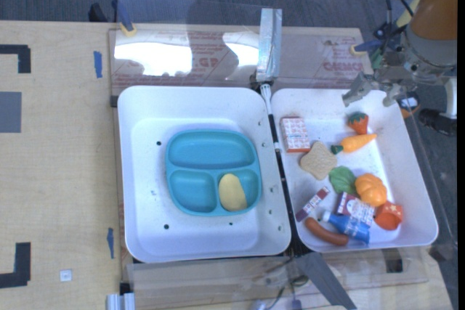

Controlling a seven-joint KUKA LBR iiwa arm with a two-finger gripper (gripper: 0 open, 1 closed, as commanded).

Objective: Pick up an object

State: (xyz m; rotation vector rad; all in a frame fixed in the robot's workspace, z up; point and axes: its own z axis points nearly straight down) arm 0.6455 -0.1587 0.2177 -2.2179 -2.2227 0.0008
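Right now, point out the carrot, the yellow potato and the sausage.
carrot (358,143), camera view, middle of its orange body.
yellow potato (232,192), camera view, its centre.
sausage (326,231), camera view, mid-length.

Arm (434,18) reaches in from right, orange band up; gripper (378,89) hangs low, jaws spread.

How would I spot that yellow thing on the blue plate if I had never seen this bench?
Look at the left bin, which holds a blue plate split into three compartments. The yellow lump lies in the lower right compartment. It is smooth, egg-shaped and pale yellow, the one item on that plate, while the other toys crowd the right bin.
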